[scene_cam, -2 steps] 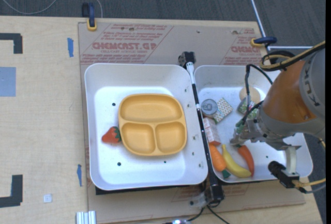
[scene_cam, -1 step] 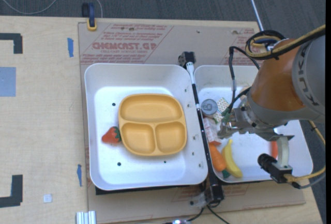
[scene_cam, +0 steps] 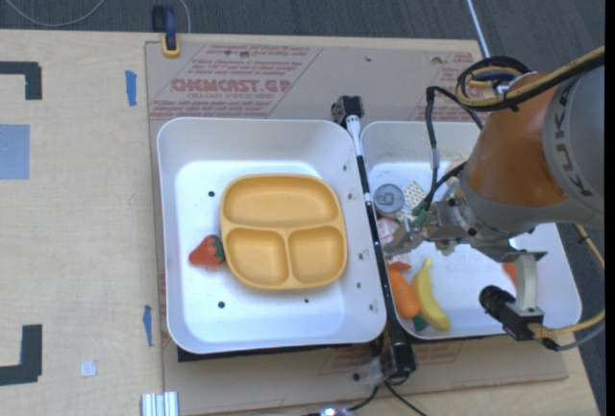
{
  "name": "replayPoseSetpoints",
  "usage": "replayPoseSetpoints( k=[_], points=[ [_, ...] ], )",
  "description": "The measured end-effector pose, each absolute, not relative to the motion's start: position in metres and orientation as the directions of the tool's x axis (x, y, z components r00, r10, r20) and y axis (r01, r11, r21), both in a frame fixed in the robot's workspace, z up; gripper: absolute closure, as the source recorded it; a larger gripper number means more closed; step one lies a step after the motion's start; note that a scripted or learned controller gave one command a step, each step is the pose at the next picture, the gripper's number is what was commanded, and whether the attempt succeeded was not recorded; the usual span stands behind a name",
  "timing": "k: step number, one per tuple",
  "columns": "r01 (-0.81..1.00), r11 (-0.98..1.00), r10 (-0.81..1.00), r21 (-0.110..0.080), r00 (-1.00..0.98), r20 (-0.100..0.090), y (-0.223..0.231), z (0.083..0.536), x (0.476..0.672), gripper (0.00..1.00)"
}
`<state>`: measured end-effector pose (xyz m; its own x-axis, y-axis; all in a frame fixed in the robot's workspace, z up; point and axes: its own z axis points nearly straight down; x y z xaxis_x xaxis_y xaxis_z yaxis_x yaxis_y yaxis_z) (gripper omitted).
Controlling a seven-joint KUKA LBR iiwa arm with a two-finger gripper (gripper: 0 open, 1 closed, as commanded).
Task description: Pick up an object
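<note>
The right bin (scene_cam: 562, 304) holds several small items: a yellow banana (scene_cam: 430, 297), an orange carrot (scene_cam: 404, 291) beside it, a round grey tin (scene_cam: 388, 199) and a pale pinkish piece (scene_cam: 388, 232) by the left wall. My gripper (scene_cam: 417, 224) hangs low over the bin's left part. It is just right of the pinkish piece and above the banana's top end. The grey and orange arm (scene_cam: 519, 164) covers the bin's middle and hides what lies under it. A red sliver (scene_cam: 509, 270) peeks out below the wrist.
The left bin (scene_cam: 183, 308) holds a yellow three-part plate (scene_cam: 283, 230) with a red strawberry (scene_cam: 205, 253) at its left edge. A black clamp (scene_cam: 348, 109) sits at the top of the wall between the bins. Cables (scene_cam: 485, 83) loop above the arm.
</note>
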<state>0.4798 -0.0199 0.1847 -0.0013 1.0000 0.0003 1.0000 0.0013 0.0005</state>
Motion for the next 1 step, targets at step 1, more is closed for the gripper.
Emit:
replayPoseSetpoints(
  k=[1],
  points=[
    [1.0, 0.001, 1.0, 0.001, -0.001, 0.0, -0.0199, 0.1847, 0.4798, 0.0]
  ],
)
